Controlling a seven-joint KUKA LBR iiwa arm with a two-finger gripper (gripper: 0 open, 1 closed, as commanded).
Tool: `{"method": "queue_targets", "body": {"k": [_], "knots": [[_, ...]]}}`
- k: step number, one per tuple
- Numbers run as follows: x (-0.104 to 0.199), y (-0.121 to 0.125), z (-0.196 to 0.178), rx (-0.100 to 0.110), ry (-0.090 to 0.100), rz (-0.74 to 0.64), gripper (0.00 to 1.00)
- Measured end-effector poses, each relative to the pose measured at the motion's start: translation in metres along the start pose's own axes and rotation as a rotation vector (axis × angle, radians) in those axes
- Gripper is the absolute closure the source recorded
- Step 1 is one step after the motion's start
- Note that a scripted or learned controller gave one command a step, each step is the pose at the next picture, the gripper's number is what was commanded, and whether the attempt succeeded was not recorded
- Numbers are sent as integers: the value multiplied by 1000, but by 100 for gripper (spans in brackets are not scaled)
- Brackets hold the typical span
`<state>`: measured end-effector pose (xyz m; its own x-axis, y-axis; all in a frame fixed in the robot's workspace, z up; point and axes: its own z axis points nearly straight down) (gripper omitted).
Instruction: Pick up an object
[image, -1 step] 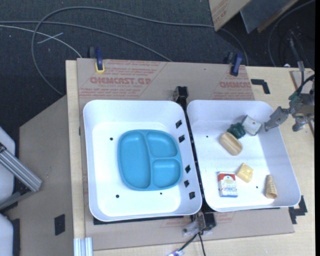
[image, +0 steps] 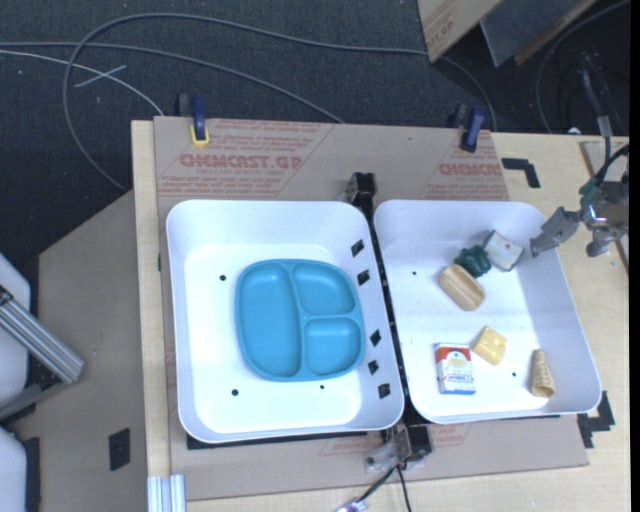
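Tabletop is carrying two shallow white bins side by side, clamped board beneath with red lettering.

Left bin is holding a blue divided plate, three compartments, lying flat near the bin's centre.

Right bin is holding the loose objects. A tan bread-roll-shaped piece is lying in the upper middle. Touching its upper right end, a dark green and white item is lying tilted; exact identity unclear. Lower down, a yellow cheese-like wedge is sitting near the middle. Just to its lower left, a small red and white carton is lying flat. A tan cone-shaped piece is resting near the bin's lower right wall, apart from the others.

Gripper is showing at the right edge of the view, a grey finger-like part reaching over the upper right rim of the right bin, near the green and white item but apart from it. Nothing is sitting between its fingers. Whether it is spread or pressed together, cannot tell; much of it is cut off by the frame.

Loose cables are lying on the dark floor beyond the tabletop.
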<state>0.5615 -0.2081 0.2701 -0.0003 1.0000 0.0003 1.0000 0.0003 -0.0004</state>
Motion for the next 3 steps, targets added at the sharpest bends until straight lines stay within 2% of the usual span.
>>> {"method": "queue_targets", "body": {"k": [1, 3], "knots": [[2, 6, 60, 5, 2, 0, 0], [16, 15, 151, 3, 2, -1, 0]]}}
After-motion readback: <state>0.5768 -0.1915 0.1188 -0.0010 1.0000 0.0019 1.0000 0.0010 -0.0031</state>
